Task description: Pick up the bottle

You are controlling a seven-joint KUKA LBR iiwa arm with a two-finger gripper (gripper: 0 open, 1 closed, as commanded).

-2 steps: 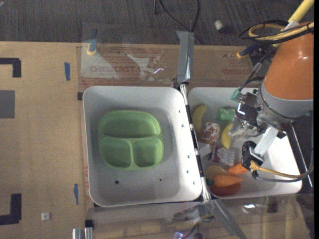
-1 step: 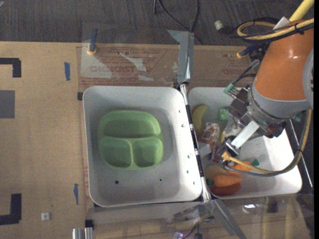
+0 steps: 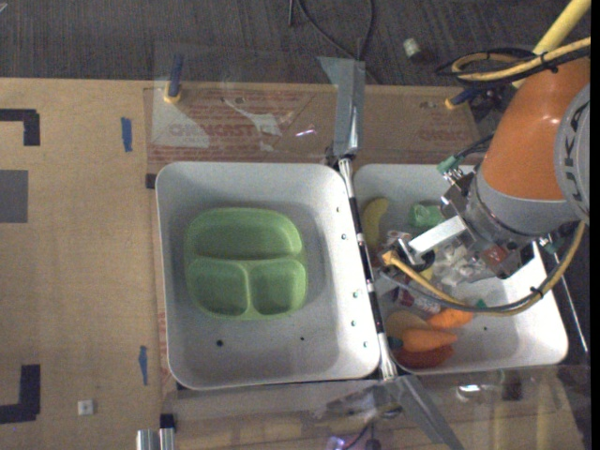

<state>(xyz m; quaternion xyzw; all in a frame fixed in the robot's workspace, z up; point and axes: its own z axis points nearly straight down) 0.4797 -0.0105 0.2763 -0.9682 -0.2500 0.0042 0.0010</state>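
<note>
Bottle lies just beside pincer, in right bin.

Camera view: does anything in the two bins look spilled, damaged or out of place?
Nothing looks spilled or damaged. The green divided plate lies flat in the left bin. The right bin is cluttered: a banana, an orange carrot and other items crowd its left side, partly under the arm.

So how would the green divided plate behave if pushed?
The green plate looks like moulded plastic, so it is probably stiff and light. It lies flat and low on the left bin's smooth floor, so it would likely slide, not tip or roll.
</note>
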